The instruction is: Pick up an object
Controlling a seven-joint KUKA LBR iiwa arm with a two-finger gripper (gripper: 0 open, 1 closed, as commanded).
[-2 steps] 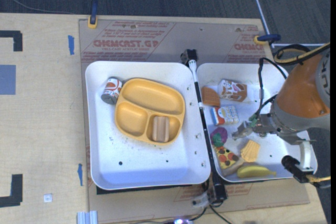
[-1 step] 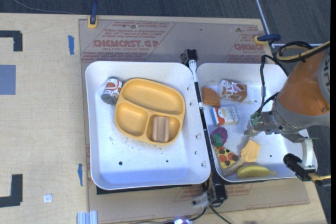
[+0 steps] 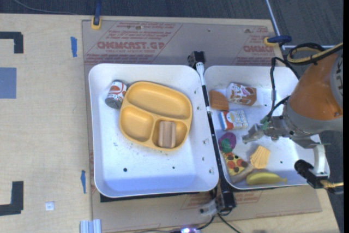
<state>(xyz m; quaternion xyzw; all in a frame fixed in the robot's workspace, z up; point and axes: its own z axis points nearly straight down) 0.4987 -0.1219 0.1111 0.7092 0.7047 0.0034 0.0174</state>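
- Can [image 3: 115, 94], crushed, red and white, lies on its side in the left bin [image 3: 103, 172], touching the upper-left rim of the yellow divided plate [image 3: 155, 103].
- Brown block [image 3: 167, 133] sits in the plate's lower-right compartment.
- In the right bin [image 3: 283, 71], along its left wall, a brown slice [image 3: 218, 101] lies at the top, a small carton [image 3: 234, 119] below it, then a purple toy [image 3: 227, 142] and a pizza slice [image 3: 234, 162].
- A printed packet [image 3: 241, 94] lies just right of the brown slice.
- The gripper [image 3: 253, 133] hangs over the bin's middle, above the cheese wedge [image 3: 260, 156]; released or clenched, I cannot tell.
- A banana [image 3: 265, 177] lies along the bin's lower edge.
- The arm [image 3: 319, 93] comes in from the right.
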